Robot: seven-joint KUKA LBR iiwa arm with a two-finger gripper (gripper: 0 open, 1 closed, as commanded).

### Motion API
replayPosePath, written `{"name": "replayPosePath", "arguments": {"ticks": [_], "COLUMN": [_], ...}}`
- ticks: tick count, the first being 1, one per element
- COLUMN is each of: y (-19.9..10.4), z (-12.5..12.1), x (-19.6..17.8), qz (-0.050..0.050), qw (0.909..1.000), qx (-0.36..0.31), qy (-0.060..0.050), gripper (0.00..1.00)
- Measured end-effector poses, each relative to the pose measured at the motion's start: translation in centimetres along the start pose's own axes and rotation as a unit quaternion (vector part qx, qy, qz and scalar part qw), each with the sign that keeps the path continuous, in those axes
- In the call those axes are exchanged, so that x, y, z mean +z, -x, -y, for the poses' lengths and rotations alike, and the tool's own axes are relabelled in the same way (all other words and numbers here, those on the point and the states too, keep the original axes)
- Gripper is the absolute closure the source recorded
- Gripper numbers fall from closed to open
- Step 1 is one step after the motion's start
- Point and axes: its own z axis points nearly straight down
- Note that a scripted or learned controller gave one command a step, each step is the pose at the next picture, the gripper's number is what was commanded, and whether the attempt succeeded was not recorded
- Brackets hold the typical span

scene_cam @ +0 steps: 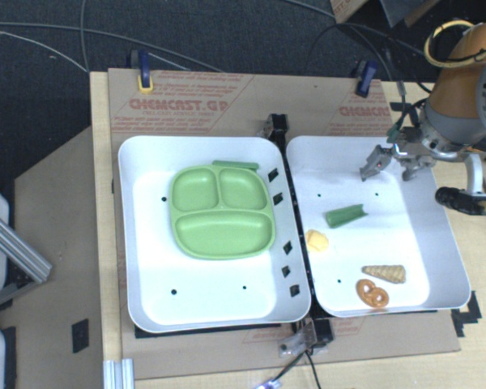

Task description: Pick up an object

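My gripper (pixel 391 168) hangs over the upper right part of the right bin (pixel 433 241), its two fingers spread open with nothing between them. Below and to its left a green pickle-like piece (pixel 344 215) lies on the bin floor. A small yellow piece (pixel 317 240) rests near the bin's left wall. Toward the front lie a tan cone-shaped piece (pixel 386 273) and an orange pretzel (pixel 373 293).
The left bin (pixel 146 282) holds a green divided plate (pixel 221 211) with a thin green strip (pixel 236 165) at its far edge. Black clips line the divider between the bins. Blue clamps (pixel 145 70) pin the cardboard at the back. Cables trail behind the bench.
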Motion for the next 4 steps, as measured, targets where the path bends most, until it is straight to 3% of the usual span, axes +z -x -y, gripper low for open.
{"name": "replayPosePath", "arguments": {"ticks": [1, 2, 4], "y": [-0.1, -0.1, -1.0], "z": [0.1, -0.2, -0.7], "x": [5.3, 3.7, -7.7], "qz": [0.0, 0.001, 0.002], "qw": [1.0, 1.0, 1.0], "qx": [0.0, -0.001, 0.0], "qy": [0.0, 0.004, 0.007], "gripper": [0.0, 1.0, 1.0]}}
